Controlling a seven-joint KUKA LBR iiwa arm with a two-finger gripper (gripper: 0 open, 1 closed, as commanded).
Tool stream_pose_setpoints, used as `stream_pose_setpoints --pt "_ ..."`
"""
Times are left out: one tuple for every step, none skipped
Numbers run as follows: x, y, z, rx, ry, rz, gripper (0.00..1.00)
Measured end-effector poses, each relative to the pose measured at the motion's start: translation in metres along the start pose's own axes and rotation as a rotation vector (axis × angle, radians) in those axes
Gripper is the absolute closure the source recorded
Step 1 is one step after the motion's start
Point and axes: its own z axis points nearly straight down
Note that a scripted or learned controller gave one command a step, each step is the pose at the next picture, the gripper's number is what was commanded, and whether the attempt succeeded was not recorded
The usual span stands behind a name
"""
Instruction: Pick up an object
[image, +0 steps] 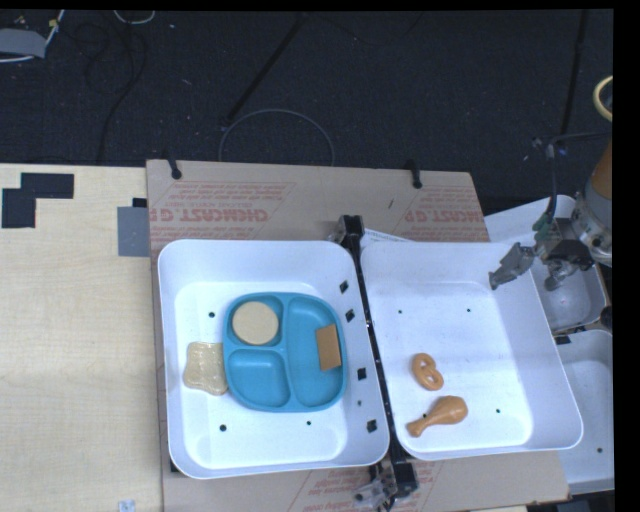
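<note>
Hand (528, 262) at right bin's (470, 270) far right corner, state unclear. Pretzel (427, 371) and drumstick (438, 415) near that bin's near edge. Left bin (190, 280): blue tray (275, 385) holding cracker (255, 322) and brown block (328, 347); pale piece (205, 367) touching tray's left side.

Right bin (520, 420): a tan pretzel (427, 371) lies flat near six o'clock, and just below it a drumstick (440, 414) on its side, bone end pointing eight o'clock.
</note>
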Motion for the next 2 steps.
stream_pose_setpoints --pt "0.000 0.002 -0.007 -0.013 -0.003 -0.002 0.00" --pt "0.000 -0.004 0.056 -0.005 0.000 -0.002 0.00"
